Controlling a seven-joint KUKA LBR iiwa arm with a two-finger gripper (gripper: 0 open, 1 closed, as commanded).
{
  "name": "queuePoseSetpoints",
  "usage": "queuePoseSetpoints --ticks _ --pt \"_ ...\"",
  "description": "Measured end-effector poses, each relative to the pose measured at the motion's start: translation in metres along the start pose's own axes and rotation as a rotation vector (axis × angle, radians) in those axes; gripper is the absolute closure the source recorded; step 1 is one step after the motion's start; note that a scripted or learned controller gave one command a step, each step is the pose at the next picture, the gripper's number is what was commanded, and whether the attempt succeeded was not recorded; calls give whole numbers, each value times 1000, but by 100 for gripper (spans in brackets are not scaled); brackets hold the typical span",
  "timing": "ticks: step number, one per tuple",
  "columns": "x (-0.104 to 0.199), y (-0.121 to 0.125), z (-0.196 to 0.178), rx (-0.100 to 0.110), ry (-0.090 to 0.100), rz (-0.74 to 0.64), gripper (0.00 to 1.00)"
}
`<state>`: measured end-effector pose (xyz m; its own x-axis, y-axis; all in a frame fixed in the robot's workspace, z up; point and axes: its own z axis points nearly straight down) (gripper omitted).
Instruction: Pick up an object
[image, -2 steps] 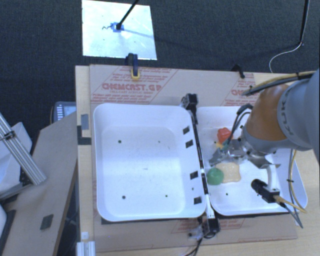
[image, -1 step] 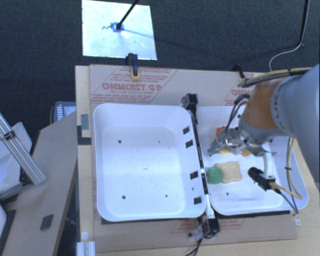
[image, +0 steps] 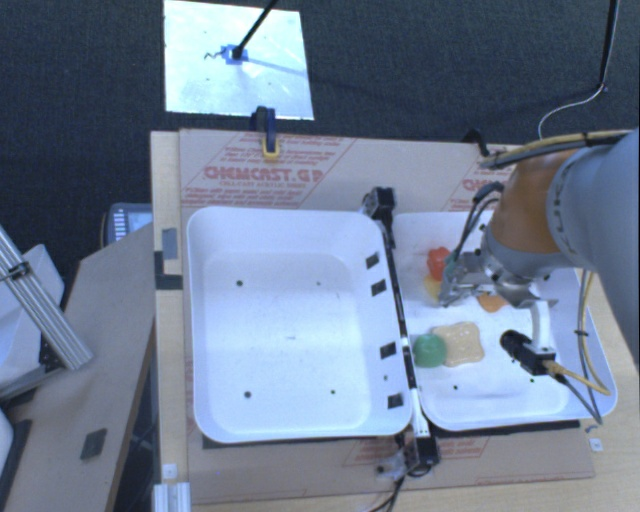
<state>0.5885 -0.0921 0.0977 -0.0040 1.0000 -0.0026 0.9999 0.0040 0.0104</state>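
A robotics lab: grey arm (image: 600, 190), 2 white bins (image: 290, 300), aluminium framing (image: 40, 310)

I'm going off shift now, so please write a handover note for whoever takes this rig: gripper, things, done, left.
Gripper: low in the right bin, beside the red thing and the yellow thing; no thing seen held.
Other things, all in the same bin: green ball touching the tan piece, nearer the front; orange thing partly hidden under the wrist.
Done: nothing visibly lifted.
Left: grip one thing and lift it clear.
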Motion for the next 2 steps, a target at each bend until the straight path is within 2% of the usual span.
queuePoseSetpoints --ticks 1,2 --pt "4 60 13 53 11 0 100" --pt "-34 43 -254 -11 -3 3 100"
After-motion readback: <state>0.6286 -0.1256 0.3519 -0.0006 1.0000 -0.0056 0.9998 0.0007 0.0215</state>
